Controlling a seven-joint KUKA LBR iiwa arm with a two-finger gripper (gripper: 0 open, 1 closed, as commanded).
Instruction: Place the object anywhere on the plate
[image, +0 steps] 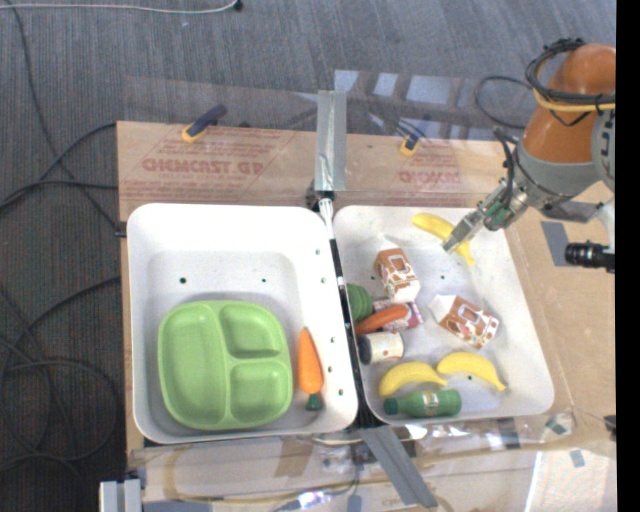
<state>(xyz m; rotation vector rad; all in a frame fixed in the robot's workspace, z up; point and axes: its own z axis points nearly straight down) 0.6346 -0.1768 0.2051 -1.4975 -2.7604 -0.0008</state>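
carrot (309, 364) lies lengthwise beside the green plate (222, 364), leafy end toward the camera; three bananas (474, 368) opposite; jaws' state unclear.

Green three-compartment plate (222, 365) flat in left bin, orange carrot (309, 363) seemingly touching its right edge.

Both white bins (150, 260) look like smooth moulded plastic, faintly glossy. Green plate (222, 365): matt plastic, smooth. Carrot (309, 362) and bananas (472, 367): shiny toy plastic. Green bottle (425, 403) glossy, paper-like label. Small cartons (467, 320) look like printed card. Bench (200, 165): bare brown board, matt. Floor: rough grey carpet.
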